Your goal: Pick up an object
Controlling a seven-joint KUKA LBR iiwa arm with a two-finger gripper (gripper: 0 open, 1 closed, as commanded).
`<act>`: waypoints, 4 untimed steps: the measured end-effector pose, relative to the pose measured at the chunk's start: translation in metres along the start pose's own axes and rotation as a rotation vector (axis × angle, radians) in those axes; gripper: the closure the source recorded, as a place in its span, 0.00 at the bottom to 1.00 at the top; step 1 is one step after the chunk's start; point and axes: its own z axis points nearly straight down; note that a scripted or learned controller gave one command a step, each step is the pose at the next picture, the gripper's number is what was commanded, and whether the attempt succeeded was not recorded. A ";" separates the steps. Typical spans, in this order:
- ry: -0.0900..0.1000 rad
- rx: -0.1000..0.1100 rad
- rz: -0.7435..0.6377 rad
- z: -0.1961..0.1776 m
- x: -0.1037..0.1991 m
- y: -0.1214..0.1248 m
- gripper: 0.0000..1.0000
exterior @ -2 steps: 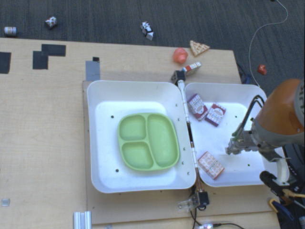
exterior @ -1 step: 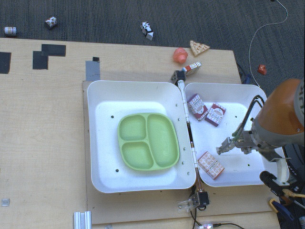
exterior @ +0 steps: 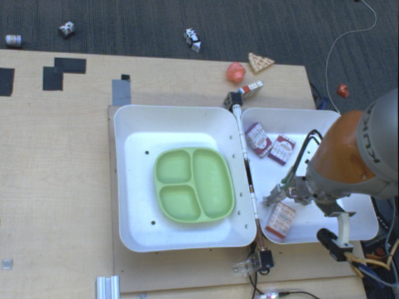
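Note:
The right bin point(exterior: 349, 232) holds three small red-and-white packets: one at the far left point(exterior: 257, 138), one beside it point(exterior: 282, 149), and one near the front point(exterior: 281, 220). My gripper point(exterior: 276, 196) hangs low over the right bin, just above and behind the front packet, with the orange-banded arm point(exterior: 340, 154) bulking over the bin's right half. The metal fingertips point left toward the divider between the bins. Nothing shows between them. The left bin point(exterior: 134, 167) carries a green three-compartment plate point(exterior: 194, 185).
On the bench behind the bins lie a red ball point(exterior: 235, 72), a pizza-slice toy point(exterior: 260, 61) and a small red-capped tube point(exterior: 251, 88). Small items are scattered on the dark floor beyond. A cable clip point(exterior: 259, 261) sits at the front edge.

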 end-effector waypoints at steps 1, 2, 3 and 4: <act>0.000 -0.006 -0.002 -0.011 0.000 0.002 1.00; 0.000 -0.006 -0.002 -0.011 0.000 0.002 0.00; 0.001 -0.010 -0.005 -0.022 0.001 0.004 1.00; 0.001 -0.009 -0.005 -0.022 0.001 0.004 0.00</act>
